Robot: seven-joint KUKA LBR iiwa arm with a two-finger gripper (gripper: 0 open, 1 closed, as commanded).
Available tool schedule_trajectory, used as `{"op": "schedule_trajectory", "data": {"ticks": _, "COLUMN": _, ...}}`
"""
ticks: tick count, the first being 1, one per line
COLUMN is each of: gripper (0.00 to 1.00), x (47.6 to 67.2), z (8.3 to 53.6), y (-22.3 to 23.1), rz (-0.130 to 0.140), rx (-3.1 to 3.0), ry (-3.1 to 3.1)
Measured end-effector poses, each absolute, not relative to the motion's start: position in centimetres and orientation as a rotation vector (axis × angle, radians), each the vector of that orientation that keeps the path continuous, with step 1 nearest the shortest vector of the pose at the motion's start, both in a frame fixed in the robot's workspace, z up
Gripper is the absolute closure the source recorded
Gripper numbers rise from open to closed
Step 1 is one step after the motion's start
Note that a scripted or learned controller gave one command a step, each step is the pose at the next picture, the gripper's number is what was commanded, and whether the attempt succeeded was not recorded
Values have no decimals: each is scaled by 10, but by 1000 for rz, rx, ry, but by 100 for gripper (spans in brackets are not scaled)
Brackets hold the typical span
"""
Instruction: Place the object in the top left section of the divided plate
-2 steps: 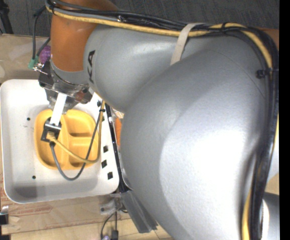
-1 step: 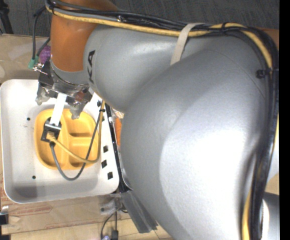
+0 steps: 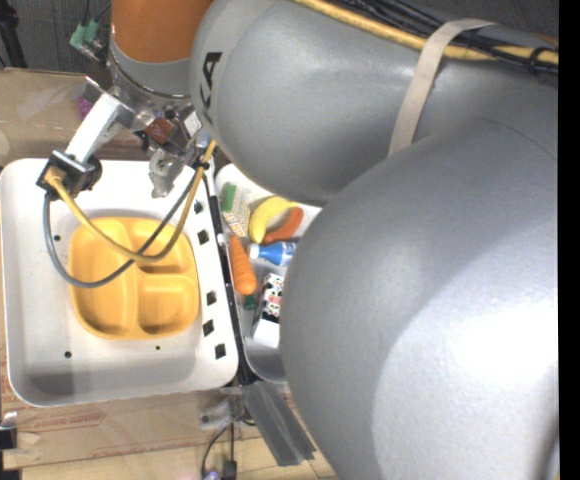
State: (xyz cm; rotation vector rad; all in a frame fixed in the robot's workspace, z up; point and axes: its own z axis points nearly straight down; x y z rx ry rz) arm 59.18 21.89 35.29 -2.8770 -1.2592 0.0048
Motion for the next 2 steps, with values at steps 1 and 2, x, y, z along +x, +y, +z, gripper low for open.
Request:
{"op": "schedule_trajectory", "data": {"ticks": 1, "gripper": 0, "x": 592, "z": 353, "y": 219, "rz": 6, "rx": -2876, "ry": -1260}}
{"op": "schedule_trajectory", "data": {"ticks": 2, "gripper": 0, "x": 592, "z": 353, "y": 219, "rz": 6, "rx": -2876, "ry": -1260}}
